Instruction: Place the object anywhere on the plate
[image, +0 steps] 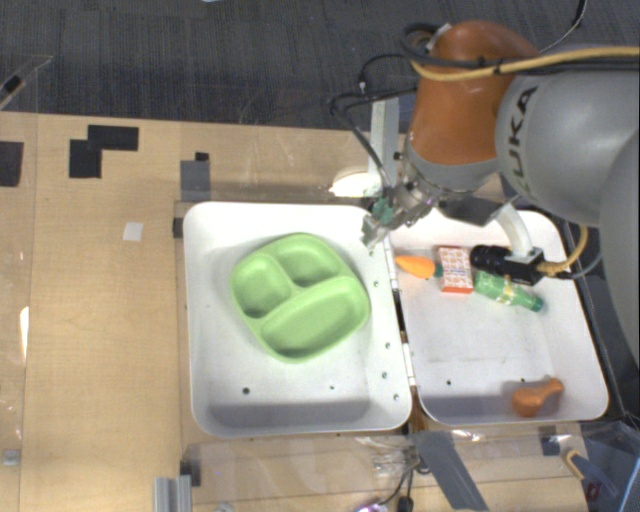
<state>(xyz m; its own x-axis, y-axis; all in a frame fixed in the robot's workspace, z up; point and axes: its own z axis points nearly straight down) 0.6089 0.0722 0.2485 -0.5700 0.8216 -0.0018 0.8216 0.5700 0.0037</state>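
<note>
A green divided plate (298, 294) lies in the left bin (215, 395), tilted a little. In the right bin (500, 360) are an orange carrot (415, 266), a small red and white box (455, 269), a green bottle with a black cap (505, 287) and a brown piece (537, 395) near the front right corner. My gripper (383, 218) hangs over the wall between the two bins, near their far edge, just left of the carrot. I see nothing between its fingers.
The grey arm with its orange band (462, 95) fills the upper right, above the right bin's far side. Cables run along it. The wooden bench (90, 300) stretches to the left of the bins.
</note>
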